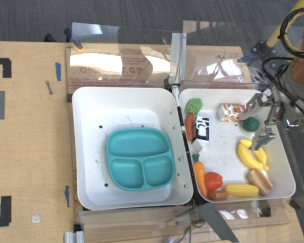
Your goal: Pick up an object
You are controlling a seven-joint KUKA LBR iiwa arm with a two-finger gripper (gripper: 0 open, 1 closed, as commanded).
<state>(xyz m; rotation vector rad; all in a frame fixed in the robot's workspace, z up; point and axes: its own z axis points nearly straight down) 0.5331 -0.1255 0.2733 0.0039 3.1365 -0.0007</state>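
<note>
Now the tool (260, 116) hangs over the upper right part of the right bin (220, 184), with its fingers spread wide and nothing between them. Just beside it lies a dark green round object (251, 124), and below it a banana (252, 154). Lower in this bin are a corn cob (241, 190), a tomato (213, 179) and a carrot (199, 174). At the frame centre, the left bin (86, 151) carries a teal divided plate (140, 157).
</note>
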